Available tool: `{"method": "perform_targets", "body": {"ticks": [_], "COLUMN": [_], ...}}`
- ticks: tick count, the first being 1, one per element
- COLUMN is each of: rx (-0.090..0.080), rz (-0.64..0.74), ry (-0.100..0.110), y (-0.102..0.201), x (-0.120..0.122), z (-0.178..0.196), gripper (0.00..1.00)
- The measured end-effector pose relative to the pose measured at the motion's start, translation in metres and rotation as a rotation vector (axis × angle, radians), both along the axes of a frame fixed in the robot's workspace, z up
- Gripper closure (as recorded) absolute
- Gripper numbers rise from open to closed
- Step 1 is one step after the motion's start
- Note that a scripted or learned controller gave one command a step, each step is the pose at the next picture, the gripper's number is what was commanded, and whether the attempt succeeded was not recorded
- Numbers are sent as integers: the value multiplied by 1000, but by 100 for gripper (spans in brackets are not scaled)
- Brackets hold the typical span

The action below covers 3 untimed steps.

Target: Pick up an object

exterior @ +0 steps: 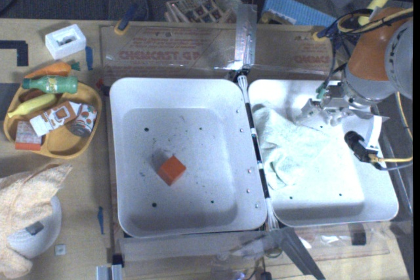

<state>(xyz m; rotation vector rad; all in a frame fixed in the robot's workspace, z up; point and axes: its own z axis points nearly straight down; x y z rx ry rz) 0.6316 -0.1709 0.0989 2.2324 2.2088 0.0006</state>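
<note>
An orange block [172, 170] sits alone on the floor of the left bin [131, 101], toward the lower middle of the frame. In the right bin [380, 206] a pale crumpled cloth [282, 144] lies against the left wall. The gripper [315, 109] hangs over the upper part of that bin, just right of the cloth; its grasp cannot be told from here.
</note>
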Motion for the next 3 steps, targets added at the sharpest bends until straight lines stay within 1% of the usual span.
{"method": "perform_targets", "body": {"ticks": [1, 2, 3], "rx": [-3, 1, 1], "rz": [76, 99, -17], "ry": [-3, 1, 3], "y": [-35, 46, 70], "x": [6, -84, -101], "z": [44, 80, 22], "gripper": [0, 0, 0]}}
